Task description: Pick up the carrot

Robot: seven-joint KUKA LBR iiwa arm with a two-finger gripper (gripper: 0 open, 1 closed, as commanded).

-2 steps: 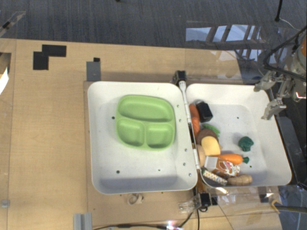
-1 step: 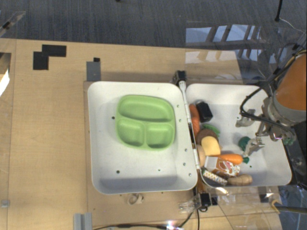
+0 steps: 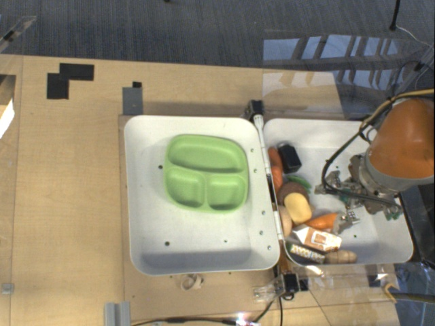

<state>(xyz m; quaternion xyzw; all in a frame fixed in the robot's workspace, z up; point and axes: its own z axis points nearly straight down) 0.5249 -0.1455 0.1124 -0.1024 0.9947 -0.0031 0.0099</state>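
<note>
The carrot (image 3: 323,220) is a short orange piece lying in the right bin (image 3: 380,246), near its front middle. It rests between a yellow potato-like item (image 3: 297,206) and a small orange-and-white box (image 3: 317,238). My gripper (image 3: 349,214) hangs low over the bin just to the right of the carrot's thicker end, very close to it or touching it. The wrist's metal parts and cables hide the gripper's tip. The orange band of the arm (image 3: 404,141) is above and to the right.
Along the right bin's left wall lie a long red-orange item (image 3: 274,166), a black block (image 3: 290,157), a dark purple vegetable with green leaves (image 3: 294,184) and a tan stick (image 3: 338,256). The left bin (image 3: 146,243) holds a green divided plate (image 3: 206,172).
</note>
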